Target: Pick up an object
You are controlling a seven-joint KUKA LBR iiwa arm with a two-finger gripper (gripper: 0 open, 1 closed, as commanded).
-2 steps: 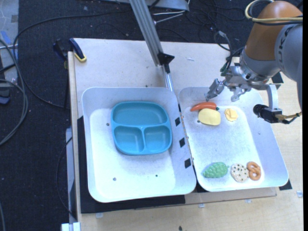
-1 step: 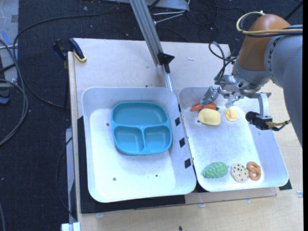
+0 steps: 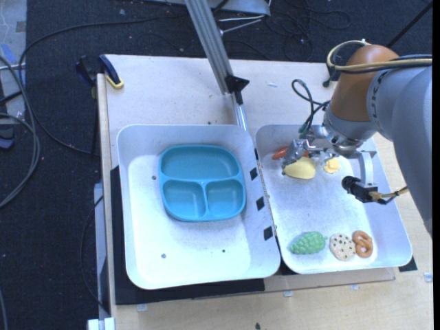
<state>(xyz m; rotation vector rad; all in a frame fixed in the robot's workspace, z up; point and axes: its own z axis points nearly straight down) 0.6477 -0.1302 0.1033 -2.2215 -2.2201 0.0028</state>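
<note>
Yellow lemon-shaped piece lay in right bin, touching gripper; we could not tell gripper's state. Blue tray sat in left bin.

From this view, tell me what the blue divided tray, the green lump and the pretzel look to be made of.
Blue divided tray: probably moulded plastic, smooth with a soft sheen, one even colour, rounded compartment walls.
Green lump: likely plastic or rubber toy food, with a bumpy, matt surface; too small to be sure.
Pretzel: looks like a toy, probably plastic, with an orange-brown tone and pale specks; real food cannot be ruled out.
</note>
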